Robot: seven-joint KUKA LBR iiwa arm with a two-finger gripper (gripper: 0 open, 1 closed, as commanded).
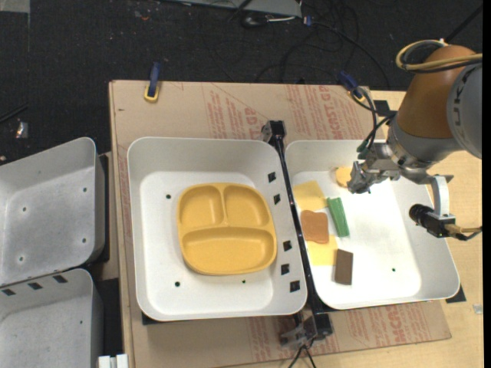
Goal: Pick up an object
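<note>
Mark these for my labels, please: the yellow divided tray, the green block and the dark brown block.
yellow divided tray (227,229): camera view, on the ridge between its compartments.
green block (337,216): camera view, middle of its top face.
dark brown block (344,267): camera view, centre of its top.

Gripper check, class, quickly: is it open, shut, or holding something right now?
Gripper: cannot be told from this view. It hangs over the right bin, beside a small yellow piece; nothing is seen in its grasp.
</note>
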